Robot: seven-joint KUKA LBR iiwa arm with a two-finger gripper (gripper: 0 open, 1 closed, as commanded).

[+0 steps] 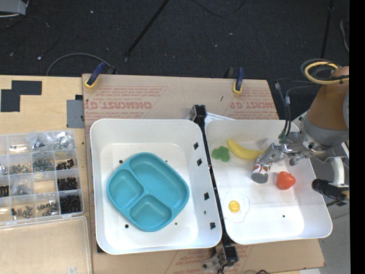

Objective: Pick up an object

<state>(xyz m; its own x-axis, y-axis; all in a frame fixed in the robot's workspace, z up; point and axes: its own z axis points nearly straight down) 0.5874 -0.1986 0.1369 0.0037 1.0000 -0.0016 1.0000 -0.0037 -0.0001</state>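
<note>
Right bin [308, 224] holds four toys beside the hand [261, 173], grip unclear.

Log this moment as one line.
gripper low in right bin | near banana, red object | fried egg apart | teal tray left bin

cardboard sheet [171, 99], upside-down red print, unreadable

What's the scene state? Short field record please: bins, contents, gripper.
left bin: holds a teal divided plate
right bin: banana, green toy, fried egg, red toy
gripper: low in the right bin, between banana and red toy
grasp: no object seen between its fingers
bench left: clear box of small parts
</note>
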